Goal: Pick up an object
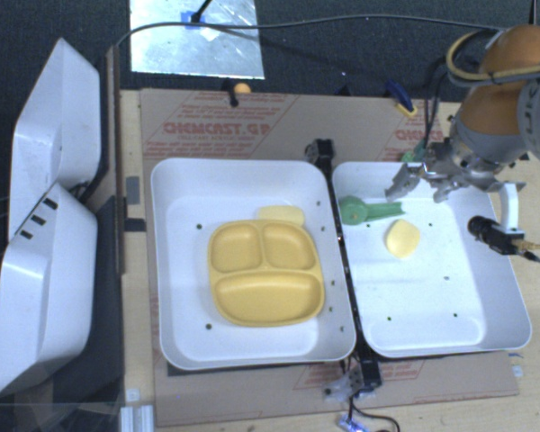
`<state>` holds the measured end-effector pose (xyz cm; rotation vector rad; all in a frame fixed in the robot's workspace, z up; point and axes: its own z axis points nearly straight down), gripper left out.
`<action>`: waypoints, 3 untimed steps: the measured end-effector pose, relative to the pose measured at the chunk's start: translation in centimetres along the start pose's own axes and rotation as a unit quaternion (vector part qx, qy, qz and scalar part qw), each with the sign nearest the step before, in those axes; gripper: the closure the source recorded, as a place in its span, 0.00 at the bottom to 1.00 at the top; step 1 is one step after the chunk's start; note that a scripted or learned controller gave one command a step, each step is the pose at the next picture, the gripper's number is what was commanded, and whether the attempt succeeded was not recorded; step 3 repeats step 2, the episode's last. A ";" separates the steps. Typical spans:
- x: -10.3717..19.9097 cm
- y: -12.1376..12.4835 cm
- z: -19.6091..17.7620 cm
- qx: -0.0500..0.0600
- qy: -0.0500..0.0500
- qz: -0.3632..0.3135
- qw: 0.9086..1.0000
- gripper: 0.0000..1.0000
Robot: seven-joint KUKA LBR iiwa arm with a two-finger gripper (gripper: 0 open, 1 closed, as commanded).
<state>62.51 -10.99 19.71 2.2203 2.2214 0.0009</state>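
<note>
In the right bin (450, 318) a green scoop (367, 211) lies near the back left corner, its handle pointing right. A pale yellow rounded piece (401, 238) rests just in front of it. My gripper (425, 187) hangs over the bin's back edge, to the right of the scoop's handle. It is open, with nothing between its fingers (401, 185). The yellow piece lies a short way to the front left of the gripper.
The left bin (175, 241) holds a yellow divided plate (265, 273) and a small pale yellow slab (282, 214) behind it. A black part (490, 232) with a cable juts from the wrist over the right bin. A foil sheet (193, 25) lies behind the bench.
</note>
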 end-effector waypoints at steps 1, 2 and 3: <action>-1.2 2.3 -1.5 -0.001 0.000 0.000 1.000 0.00; -1.5 4.2 -3.9 -0.001 0.000 -0.001 1.000 0.00; -1.5 4.2 -3.9 -0.001 0.000 -0.001 1.000 0.00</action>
